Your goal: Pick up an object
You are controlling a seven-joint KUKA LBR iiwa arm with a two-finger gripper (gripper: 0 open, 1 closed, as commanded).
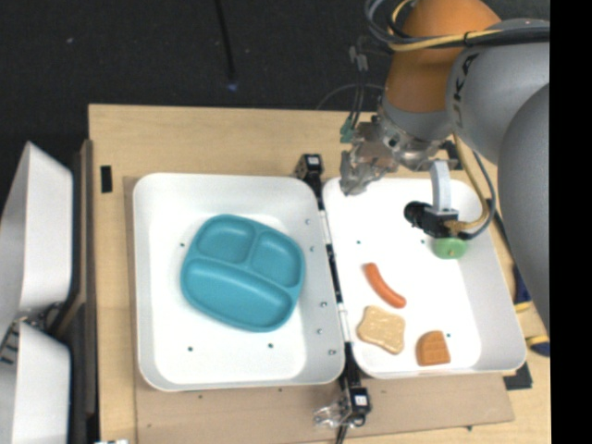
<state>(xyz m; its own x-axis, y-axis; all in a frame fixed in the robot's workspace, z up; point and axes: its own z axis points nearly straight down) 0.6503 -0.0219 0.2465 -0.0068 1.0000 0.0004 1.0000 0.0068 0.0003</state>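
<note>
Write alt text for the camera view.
A grey and orange robot arm holds its gripper over the right bin's far-left corner. That bin holds a toy hot dog, toast slice, orange piece and green piece; the left bin holds a teal divided plate.

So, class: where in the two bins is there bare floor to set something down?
Right bin: bare between gripper and hot dog; toast, cookie crowd the front. Left bin: just margins around the blue tray.

In the right bin (481, 340) lie four pieces: an orange sausage (383, 285) slanting at centre, a tan toast slice (382, 329) at six o'clock, a small orange-brown chunk (433, 348) at five, a green piece (450, 247) at two.
</note>
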